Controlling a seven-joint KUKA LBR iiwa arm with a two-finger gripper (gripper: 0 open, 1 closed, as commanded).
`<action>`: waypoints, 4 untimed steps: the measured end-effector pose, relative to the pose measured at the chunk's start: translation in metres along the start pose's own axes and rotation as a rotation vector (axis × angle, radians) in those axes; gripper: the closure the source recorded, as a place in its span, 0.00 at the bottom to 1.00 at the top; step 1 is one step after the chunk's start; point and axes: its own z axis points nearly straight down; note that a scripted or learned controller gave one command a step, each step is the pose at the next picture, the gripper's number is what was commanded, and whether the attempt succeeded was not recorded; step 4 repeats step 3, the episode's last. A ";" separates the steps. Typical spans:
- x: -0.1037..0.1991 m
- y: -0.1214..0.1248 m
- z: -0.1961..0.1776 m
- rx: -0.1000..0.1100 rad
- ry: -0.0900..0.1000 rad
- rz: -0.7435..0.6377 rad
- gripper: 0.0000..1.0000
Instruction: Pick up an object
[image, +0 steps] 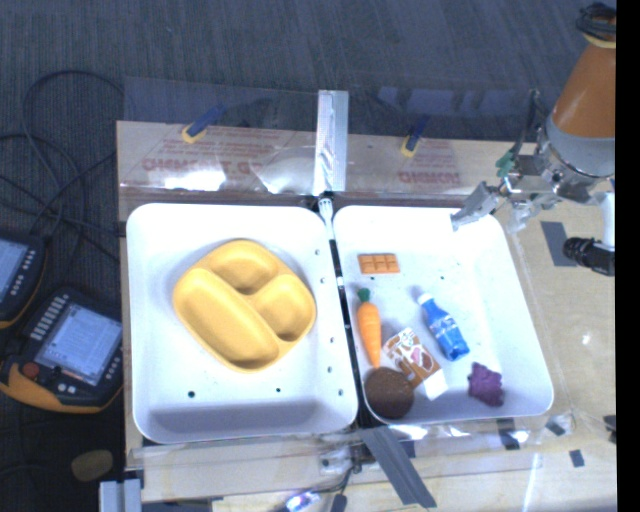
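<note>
Carrot (369, 333) lies in the right bin (520, 300), beside the centre divider, with a brown round item (388, 392) and a snack packet (414, 360) close by. Crowding could cause a mis-grasp or a double pick. The gripper (490, 204) hovers over the bin's far right corner; jaw state cannot be determined. A blue bottle (443, 327), purple piece (485, 384) and orange waffle (378, 264) share this bin. The left bin (150, 300) holds a yellow moulded dish (243, 302).

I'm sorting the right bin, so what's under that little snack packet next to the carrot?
The snack packet lies partly on the brown round thing, overlapping its top edge, with white bin floor around the rest. Whatever lies beneath the packet's middle is covered.
</note>
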 end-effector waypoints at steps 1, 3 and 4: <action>0.021 -0.035 0.175 0.000 0.001 0.016 0.00; 0.104 -0.048 0.042 0.000 0.000 0.063 1.00; 0.104 -0.048 0.042 0.000 0.000 0.063 1.00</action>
